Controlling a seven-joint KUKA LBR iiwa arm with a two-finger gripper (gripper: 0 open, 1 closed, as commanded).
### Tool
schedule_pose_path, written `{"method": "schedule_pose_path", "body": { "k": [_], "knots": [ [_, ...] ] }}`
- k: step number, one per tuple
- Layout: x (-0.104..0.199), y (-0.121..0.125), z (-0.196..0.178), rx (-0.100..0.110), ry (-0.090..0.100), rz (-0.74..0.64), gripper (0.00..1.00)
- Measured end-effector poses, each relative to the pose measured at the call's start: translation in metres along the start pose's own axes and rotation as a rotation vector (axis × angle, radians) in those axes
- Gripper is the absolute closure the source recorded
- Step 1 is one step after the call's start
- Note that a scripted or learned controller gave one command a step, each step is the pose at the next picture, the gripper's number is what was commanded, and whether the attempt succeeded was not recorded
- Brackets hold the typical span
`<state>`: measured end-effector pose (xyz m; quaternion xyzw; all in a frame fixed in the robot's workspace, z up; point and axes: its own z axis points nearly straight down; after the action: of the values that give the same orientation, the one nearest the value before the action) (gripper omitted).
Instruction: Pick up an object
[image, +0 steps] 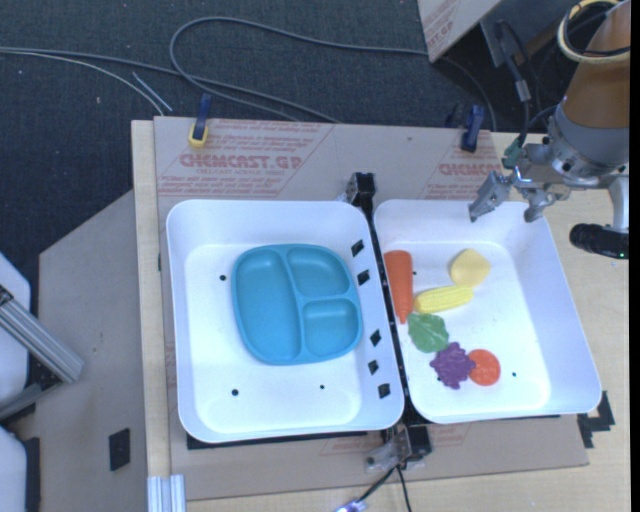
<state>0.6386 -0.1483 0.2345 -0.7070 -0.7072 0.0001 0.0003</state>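
A: On the left side of the bench, what is seen?

B: A yellow clamp is fixed at the far edge of the board, and cables are laid across the dark floor beyond it. The left bin is occupied by a blue divided plate, which is laid flat near the bin's middle.

A: And where the two bins meet?

B: A black divider strip is run between them. Just to its right, inside the right bin, an orange carrot is laid lengthwise along the bin's left wall.

A: What else is held by the right bin?

B: A yellow corn cob is placed beside the carrot, with a yellow lemon-like piece touching its far end. Below these a green leafy piece, a purple grape bunch and a small orange-red round fruit are clustered close together.

A: And the gripper?

B: The gripper is poised above the far rim of the right bin, apart from all the toys. Its two fingers are seen spread, with nothing between them. A blue clamp is fixed behind it on the board's far edge
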Motion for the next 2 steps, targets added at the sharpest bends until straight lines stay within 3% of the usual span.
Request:
{"method": "schedule_pose_path", "body": {
  "k": [2],
  "knots": [
    [0.008, -0.002, 0.126, 0.007, 0.002, -0.001, 0.00]
  ]
}}
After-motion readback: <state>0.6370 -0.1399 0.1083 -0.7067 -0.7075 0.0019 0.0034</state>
